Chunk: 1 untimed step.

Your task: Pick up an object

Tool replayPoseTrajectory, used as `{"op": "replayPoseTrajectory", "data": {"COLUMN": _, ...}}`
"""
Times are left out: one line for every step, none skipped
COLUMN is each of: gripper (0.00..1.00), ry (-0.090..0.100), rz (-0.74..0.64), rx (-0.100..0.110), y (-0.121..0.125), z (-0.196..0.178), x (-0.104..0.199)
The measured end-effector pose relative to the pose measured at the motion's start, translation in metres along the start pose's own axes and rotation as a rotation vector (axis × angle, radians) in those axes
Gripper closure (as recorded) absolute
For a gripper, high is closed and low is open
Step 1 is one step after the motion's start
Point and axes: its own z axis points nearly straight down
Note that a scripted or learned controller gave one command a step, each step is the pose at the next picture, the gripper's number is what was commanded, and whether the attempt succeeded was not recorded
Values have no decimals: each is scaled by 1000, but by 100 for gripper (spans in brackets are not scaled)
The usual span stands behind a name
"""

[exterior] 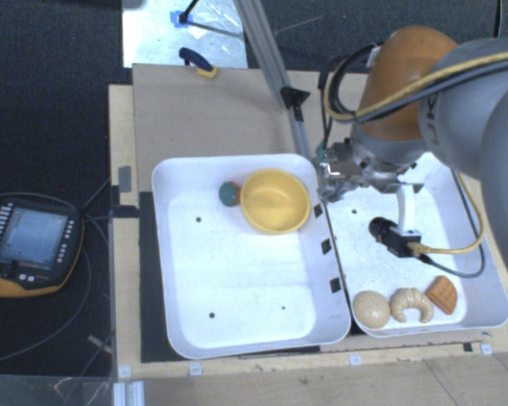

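- Dark carpet surrounds a tan bench top [203, 117] that bears 2 shallow white bins side by side.
- On the floor to the left lies a teach pendant [30, 245] with a lit screen and an orange-yellow body, its cable trailing towards the bench.
- A slanted metal pole [267, 49] crosses the far end of the bench, and a small blue and yellow clamp [196, 61] sits at the bench's far edge.
- The left bin [237, 311] holds a yellow bowl [275, 201], upright, near its far right corner.
- A small teal ball [229, 194] rests against the bowl's left side, touching it.
- The right bin [356, 252] holds 3 bakery-like pieces in a row along its near edge: a round pale bread roll [372, 308], a croissant [412, 304] just beside it, and a brown waffle biscuit [443, 293] at the right end.
- The grey arm [483, 108] reaches in from the right, with its orange band [402, 66] above the wrist.
- The gripper [328, 183] hangs over the far left corner of the right bin, just beside the rims where the 2 bins meet.
- It is near the bowl's right rim and well apart from the 3 bakery pieces.
- Whether the gripper is open or closed cannot be told from this angle.
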Motion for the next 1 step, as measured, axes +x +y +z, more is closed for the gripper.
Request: {"op": "replayPoseTrajectory", "data": {"gripper": 100, "ry": 1, "rz": -1, "rx": 0, "y": -1, "z": -4, "x": 62}}
